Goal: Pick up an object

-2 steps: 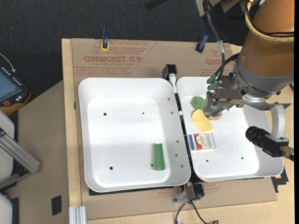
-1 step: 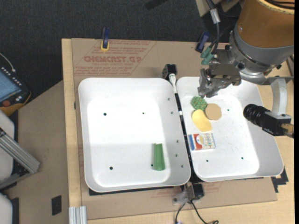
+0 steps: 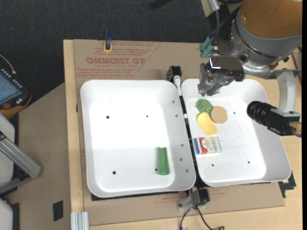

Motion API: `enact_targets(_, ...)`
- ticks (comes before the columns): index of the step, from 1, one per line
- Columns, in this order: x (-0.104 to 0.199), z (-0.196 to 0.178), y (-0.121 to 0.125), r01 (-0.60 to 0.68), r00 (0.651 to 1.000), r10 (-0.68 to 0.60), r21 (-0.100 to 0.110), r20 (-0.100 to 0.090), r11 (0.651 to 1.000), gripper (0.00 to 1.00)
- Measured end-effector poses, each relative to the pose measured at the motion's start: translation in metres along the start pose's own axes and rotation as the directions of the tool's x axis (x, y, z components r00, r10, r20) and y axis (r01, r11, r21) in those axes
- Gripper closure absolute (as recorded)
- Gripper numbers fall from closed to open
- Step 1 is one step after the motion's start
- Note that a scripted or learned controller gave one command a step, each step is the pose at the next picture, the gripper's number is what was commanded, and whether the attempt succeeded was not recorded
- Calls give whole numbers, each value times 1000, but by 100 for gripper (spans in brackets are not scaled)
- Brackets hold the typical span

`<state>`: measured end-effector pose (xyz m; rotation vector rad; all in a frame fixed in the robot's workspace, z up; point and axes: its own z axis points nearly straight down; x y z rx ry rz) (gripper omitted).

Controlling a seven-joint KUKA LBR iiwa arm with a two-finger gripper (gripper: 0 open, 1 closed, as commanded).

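Two white bins side by side on brown board, left bin (image 3: 96,99) and right bin (image 3: 268,152). In the upper right of the frame, grey arm (image 3: 268,37) with gripper (image 3: 209,87) low over the right bin's top left corner. Jaws: cannot tell, too dark and small. Just below, green ball (image 3: 204,104), yellow piece (image 3: 207,123), tan disc (image 3: 219,115), small card (image 3: 209,144). In the left bin's lower right, green block (image 3: 163,161).
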<state>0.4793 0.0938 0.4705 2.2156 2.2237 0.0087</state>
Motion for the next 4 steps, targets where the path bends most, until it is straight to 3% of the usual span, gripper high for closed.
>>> enact_targets(1,27,45,-1,0,1000,0,12,3,1000,100)
enact_targets(2,19,98,-1,-6,1000,6,13,4,1000,100)
enact_targets(3,39,3,1,0,1000,0,-6,-2,1000,100)
enact_targets(4,54,165,-3,-4,1000,4,22,7,1000,100)
